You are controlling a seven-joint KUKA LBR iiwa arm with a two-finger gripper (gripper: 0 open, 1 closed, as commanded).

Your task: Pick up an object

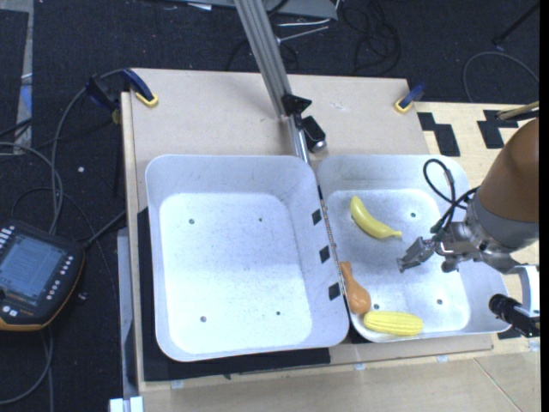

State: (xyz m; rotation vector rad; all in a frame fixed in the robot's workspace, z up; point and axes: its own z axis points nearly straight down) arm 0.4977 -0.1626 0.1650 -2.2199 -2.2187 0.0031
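Camera view: end effector (414,257) open, empty, approaching in right bin (455,183); next, descend onto banana (372,219).

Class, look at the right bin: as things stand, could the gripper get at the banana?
Probably yes. The gripper hangs over the right bin, just right of the banana, with bare bin floor between them; the corn cob lies well aside.

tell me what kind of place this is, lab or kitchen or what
Most likely a robotics lab: a robot arm reaches over two white bins on a bench holding toy-like food such as a banana, with loose cables and a handheld control pendant on the dark floor.
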